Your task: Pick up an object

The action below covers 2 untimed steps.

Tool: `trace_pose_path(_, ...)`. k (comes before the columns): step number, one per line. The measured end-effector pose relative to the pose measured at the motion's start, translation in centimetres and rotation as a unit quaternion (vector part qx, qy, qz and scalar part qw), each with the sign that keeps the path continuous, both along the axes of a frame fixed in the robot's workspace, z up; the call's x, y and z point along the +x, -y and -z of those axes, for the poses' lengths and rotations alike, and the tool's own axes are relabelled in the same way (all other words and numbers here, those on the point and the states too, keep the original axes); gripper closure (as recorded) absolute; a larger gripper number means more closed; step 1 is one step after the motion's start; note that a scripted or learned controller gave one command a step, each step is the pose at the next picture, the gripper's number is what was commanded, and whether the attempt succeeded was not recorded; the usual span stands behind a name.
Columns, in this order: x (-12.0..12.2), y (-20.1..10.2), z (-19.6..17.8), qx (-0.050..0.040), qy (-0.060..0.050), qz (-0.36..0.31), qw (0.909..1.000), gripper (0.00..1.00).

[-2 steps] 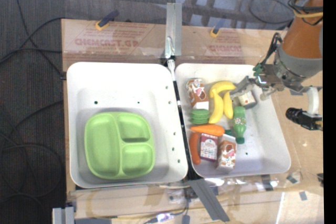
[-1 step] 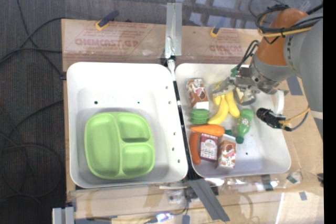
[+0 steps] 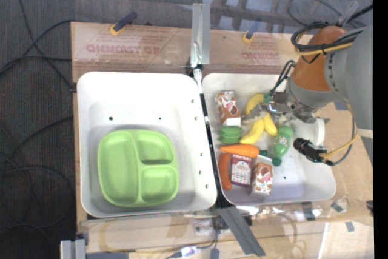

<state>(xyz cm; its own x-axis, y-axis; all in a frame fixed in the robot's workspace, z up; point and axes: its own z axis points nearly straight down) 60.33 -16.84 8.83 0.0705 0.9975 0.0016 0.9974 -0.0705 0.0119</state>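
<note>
Looking down on your bench, you have two shallow white bins with smooth, rounded walls: the left bin (image 3: 91,94) carries a glossy lime-green divided plate (image 3: 138,167) with three moulded compartments, and the right bin (image 3: 315,182) holds a huddle of toy groceries. Among them you can pick out two curved yellow bananas (image 3: 260,125), one above the other, a tapered orange carrot (image 3: 239,150) lying crosswise, a green bottle (image 3: 280,144) tilted toward the near wall, a flat green piece (image 3: 230,134), and small printed cartons: one at the far side (image 3: 226,106), two red-and-brown ones at the near side (image 3: 241,170). Your gripper (image 3: 274,107) sits low over the right bin, just beside the bananas and above the green bottle; from this angle you cannot tell how its jaws stand, nor whether anything lies between them. The grey arm (image 3: 357,79) with its orange band comes in from the right, trailing black and yellow cables.
</note>
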Motion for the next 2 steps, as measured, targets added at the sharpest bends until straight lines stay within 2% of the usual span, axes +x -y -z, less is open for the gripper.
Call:
trace_pose_path(1,0.0,0.0,-0.8,-0.0005,-0.001,0.0,1.0,1.0)
trace_pose_path(2,-0.9,-12.7,-11.1,-0.0007,-0.009,0.051,0.9987,1.0)
